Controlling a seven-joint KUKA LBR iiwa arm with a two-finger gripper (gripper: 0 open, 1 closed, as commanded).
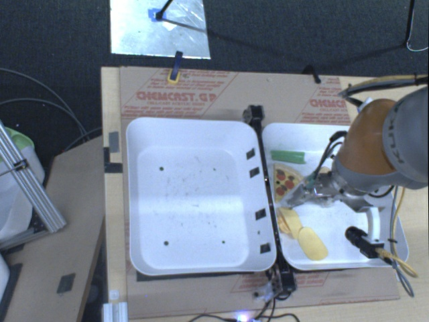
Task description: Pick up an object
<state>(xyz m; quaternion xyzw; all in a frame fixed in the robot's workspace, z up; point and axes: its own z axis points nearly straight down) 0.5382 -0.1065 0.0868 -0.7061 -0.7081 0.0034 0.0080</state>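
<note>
Before me the left bin, white with dark specks on its floor, rests on a brown cardboard sheet printed with red CHEMCAST lettering, and that lies on a pale wooden bench. I see a small blue and yellow clamp at the sheet's far edge. Beyond it a shiny metal plate lies on dark carpet. At the view's left an aluminium rail leans

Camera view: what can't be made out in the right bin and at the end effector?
The right bin: the arm covers its right side, so whatever lies beneath is hidden.
The end effector: small and blurred; whether it touches or holds the red-spotted piece cannot be told.
The red-spotted piece: too small to identify.
The yellow objects: whether they touch, or are one thing, is unclear.
</note>
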